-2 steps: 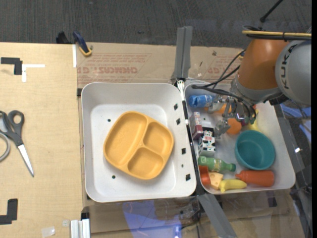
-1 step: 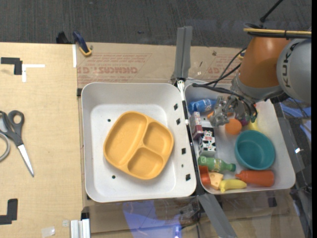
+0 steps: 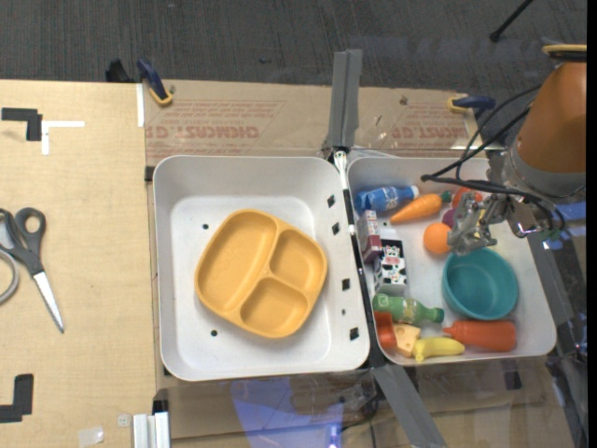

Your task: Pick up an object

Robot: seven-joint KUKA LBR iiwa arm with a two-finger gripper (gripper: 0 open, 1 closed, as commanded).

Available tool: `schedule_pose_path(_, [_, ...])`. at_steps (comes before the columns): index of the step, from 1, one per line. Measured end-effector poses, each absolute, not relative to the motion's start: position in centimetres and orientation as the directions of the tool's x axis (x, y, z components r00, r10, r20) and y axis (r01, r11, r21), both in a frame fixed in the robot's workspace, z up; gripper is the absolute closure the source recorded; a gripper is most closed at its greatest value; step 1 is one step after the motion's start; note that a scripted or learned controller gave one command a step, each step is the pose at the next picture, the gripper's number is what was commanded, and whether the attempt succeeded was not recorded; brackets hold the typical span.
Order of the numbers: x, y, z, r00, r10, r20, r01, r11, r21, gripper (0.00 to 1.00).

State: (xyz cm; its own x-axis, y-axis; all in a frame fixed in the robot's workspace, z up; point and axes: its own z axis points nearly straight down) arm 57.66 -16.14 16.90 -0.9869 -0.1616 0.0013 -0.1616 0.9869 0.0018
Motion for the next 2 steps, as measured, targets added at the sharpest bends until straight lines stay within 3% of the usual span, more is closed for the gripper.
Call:
schedule_pose_path(1, [57.7, -16.1, 16.9, -0.987, -0.162, 0.001, -0.162, 0.987, 0.002, 0.00])
schedule_pose_path(2, [57.7, -14.0, 9.0, -0.996, -0.091, 0.000, -0.091, 0.996, 0.002, 0.00])
